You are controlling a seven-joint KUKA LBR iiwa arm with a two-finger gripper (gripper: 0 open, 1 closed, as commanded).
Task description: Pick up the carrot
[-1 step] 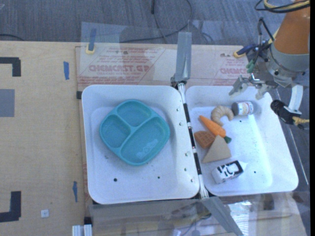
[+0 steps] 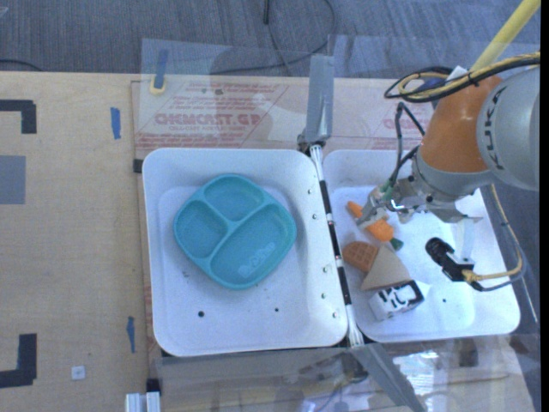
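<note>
Two white bins are seen side by side on the bench. In the left bin (image 2: 171, 316) a blue plate with three parts (image 2: 235, 229) is laid flat. In the right bin (image 2: 489, 316) the grey and orange arm (image 2: 467, 140) is reached in from the right. The gripper (image 2: 383, 209) is held low, just above the carrot (image 2: 378, 228). It cannot be told if the fingers are open or closed. A small orange piece (image 2: 354, 209) is seen just left of the gripper. Below the carrot, a brown waffle piece (image 2: 360, 253), a tan cone (image 2: 386, 270) and a black and white block (image 2: 396, 297) are laid close together.
</note>
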